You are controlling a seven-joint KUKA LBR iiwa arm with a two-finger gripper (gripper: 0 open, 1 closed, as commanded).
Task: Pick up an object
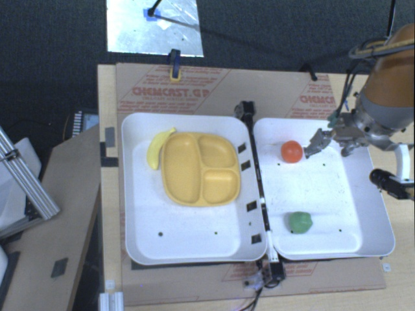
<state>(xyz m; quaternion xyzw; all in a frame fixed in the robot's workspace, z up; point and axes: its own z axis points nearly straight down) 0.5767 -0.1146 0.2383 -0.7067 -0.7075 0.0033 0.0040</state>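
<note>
An orange-red round object (292, 151) lies in the upper left part of the right bin (373, 235). Near that bin's front lies a green lumpy object (299, 222). My gripper (333, 146) hangs over the right bin's upper part, just right of the orange-red object and apart from it. Its two dark fingers (316, 142) stand spread, open, with nothing between them. In the left bin (139, 238) rests a yellow divided plate (200, 169) with a yellow banana (157, 148) against its left rim.
A black divider with clips (255, 173) runs between the two bins. The arm's grey wrist and orange band (389, 76) reach in from the upper right. A black part (388, 183) juts over the right bin's right rim. Cardboard (214, 89) lies under both bins.
</note>
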